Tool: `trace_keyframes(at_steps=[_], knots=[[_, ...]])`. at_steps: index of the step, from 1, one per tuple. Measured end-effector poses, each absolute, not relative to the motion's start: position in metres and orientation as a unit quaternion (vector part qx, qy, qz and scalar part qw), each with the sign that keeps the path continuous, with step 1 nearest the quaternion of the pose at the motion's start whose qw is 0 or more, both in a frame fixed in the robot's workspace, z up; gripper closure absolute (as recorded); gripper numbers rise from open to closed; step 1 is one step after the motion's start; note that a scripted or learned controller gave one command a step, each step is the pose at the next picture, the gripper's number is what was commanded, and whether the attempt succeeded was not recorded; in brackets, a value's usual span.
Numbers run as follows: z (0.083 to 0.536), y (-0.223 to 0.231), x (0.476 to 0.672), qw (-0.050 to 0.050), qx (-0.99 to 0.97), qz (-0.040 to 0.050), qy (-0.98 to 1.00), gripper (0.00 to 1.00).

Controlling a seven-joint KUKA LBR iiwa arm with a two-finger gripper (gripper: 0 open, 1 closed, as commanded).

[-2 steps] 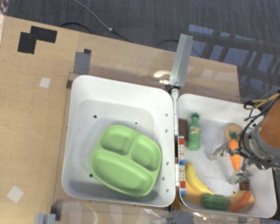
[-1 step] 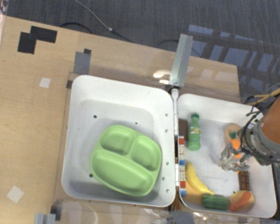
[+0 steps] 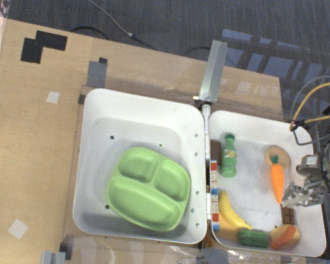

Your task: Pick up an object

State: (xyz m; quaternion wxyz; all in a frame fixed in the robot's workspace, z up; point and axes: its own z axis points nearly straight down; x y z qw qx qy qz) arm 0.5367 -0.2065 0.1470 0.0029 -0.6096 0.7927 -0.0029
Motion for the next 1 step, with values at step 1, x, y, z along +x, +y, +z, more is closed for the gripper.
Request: trace_keyframes(at_steps=[1], knots=[[0.2332, -0.1144, 0.5834, 0.007, -0.604, -0.0042, 0.797, 1.00]])
